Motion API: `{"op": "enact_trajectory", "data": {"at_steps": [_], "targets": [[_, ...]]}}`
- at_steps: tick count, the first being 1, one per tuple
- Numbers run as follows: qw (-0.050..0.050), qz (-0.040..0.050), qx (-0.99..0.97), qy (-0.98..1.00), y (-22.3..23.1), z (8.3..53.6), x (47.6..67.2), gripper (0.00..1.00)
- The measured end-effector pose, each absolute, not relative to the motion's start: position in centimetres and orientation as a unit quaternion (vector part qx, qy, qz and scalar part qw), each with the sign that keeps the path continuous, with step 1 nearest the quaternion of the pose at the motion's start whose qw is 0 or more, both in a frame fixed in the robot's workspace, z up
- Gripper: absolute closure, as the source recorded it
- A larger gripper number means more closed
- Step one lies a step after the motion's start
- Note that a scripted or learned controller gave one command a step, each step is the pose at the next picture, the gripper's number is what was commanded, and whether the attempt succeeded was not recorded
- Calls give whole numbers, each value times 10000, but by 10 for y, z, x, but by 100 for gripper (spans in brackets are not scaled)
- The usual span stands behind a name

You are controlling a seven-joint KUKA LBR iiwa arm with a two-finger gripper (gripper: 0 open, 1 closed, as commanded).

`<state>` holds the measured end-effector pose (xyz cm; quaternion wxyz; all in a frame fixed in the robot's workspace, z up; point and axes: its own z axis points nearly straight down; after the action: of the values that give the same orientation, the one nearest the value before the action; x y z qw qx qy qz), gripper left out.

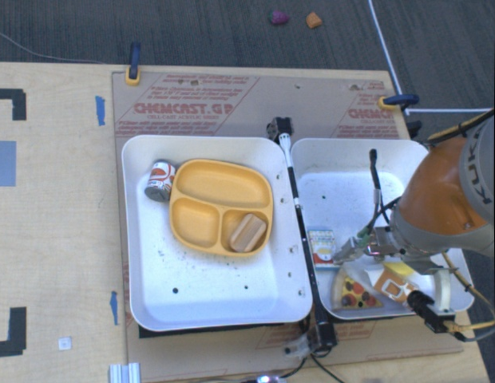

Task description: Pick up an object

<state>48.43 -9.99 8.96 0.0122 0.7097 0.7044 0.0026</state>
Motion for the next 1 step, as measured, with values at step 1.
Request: {"op": "enact_trajectory", "data": {"at_steps": [1], "targets": [[161,39,7098,7042,-101,101,486,100]]}}
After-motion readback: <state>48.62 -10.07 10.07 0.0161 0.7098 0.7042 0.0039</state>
